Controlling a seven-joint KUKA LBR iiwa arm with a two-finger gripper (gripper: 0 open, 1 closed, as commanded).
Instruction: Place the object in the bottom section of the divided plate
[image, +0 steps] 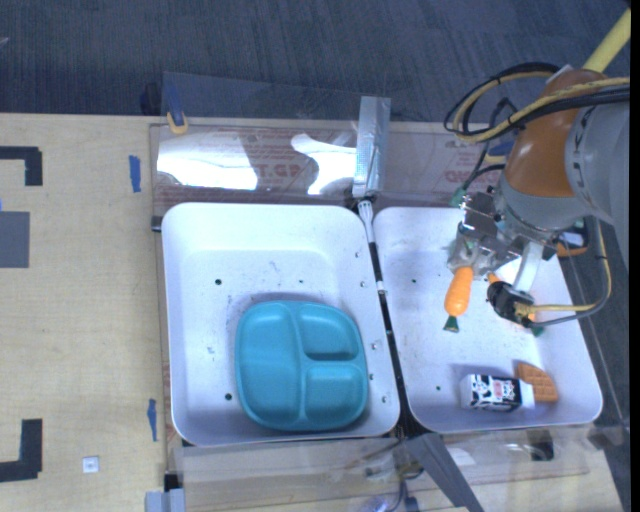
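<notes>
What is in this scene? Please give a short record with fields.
left bin: holds the teal divided plate
right bin: carrot, black-and-white toy, waffle-like piece
carrot: hangs upright at the gripper
black-and-white toy: near the bin's front edge
waffle-like piece: beside the toy
plate sections: nothing in them

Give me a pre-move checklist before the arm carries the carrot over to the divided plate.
1. Carrot at the gripper: ok, its top sits at the fingertips, hanging above the right bin.
2. Grasp secure: cannot tell.
3. Divided plate in the left bin: ok.
4. Plate sections free of objects: ok.
5. Black-and-white toy and waffle-like piece away from the carrot: ok.
</notes>
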